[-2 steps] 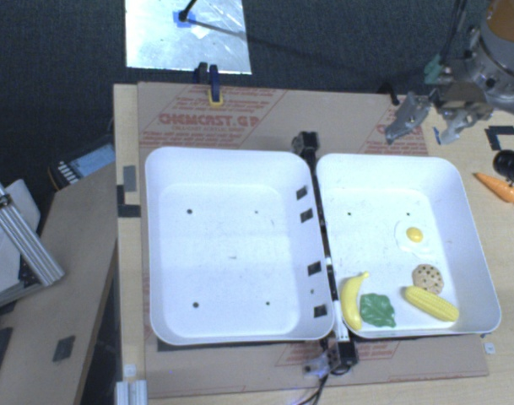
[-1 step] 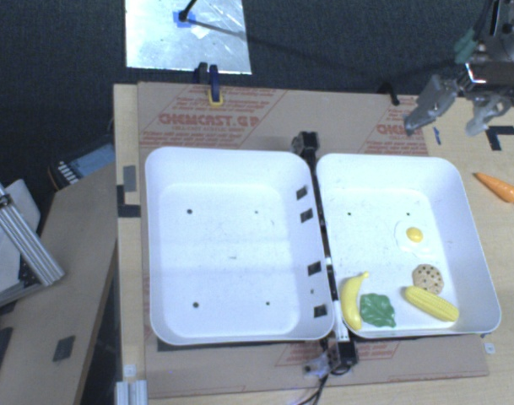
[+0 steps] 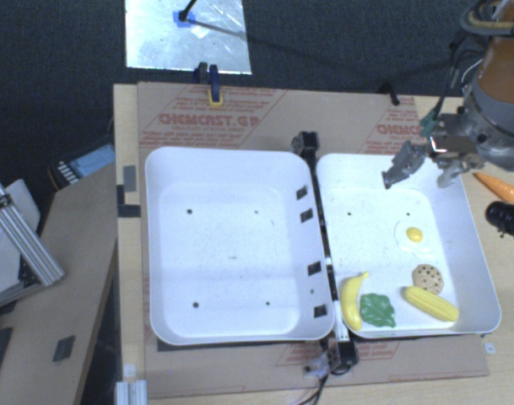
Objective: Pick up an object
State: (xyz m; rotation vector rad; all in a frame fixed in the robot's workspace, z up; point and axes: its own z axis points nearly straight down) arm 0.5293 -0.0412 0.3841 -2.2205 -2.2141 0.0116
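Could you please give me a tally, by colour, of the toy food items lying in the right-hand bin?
Yellow: 2, the banana and the corn cob
Green: 1, the leafy piece
Brown: 1, the cookie
White with a yellow centre: 1, the fried egg
Total: 5

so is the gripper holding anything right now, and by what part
Nothing is held. The gripper hangs open above the right bin's far end, with nothing between its fingers; the toy foods lie at the near end.
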